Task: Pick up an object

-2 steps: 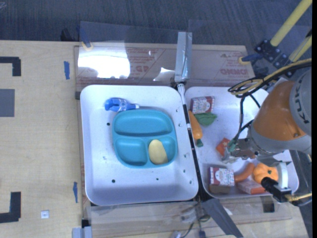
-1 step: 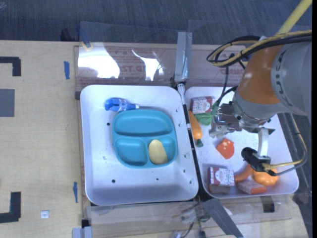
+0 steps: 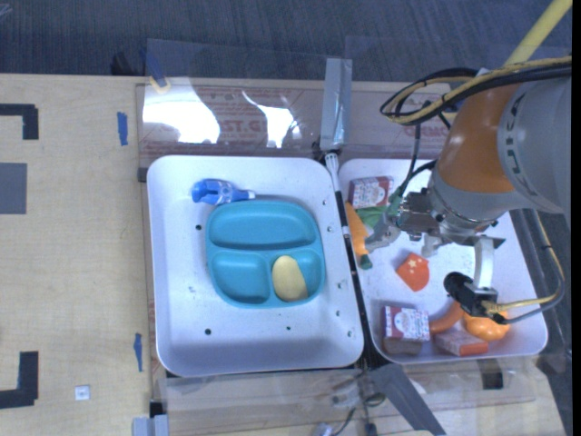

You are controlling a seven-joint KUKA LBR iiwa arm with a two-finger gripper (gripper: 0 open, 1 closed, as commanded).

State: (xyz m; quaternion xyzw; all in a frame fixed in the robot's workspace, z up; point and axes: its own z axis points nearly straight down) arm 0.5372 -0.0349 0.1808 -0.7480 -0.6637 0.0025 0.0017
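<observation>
While the gripper (image 3: 413,228), grip state unclear, hangs over the crowded right bin (image 3: 529,263), the left bin (image 3: 172,271) offers room.

No lettering comes through legibly here: the two small red-and-white packets (image 3: 369,192) (image 3: 405,324) in the right bin carry print, but it's too blurred to read.

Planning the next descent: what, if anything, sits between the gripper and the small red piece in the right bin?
Nothing visible does. The gripper hangs just above and left of the red piece, with bare white floor of the right bin between them.
</observation>
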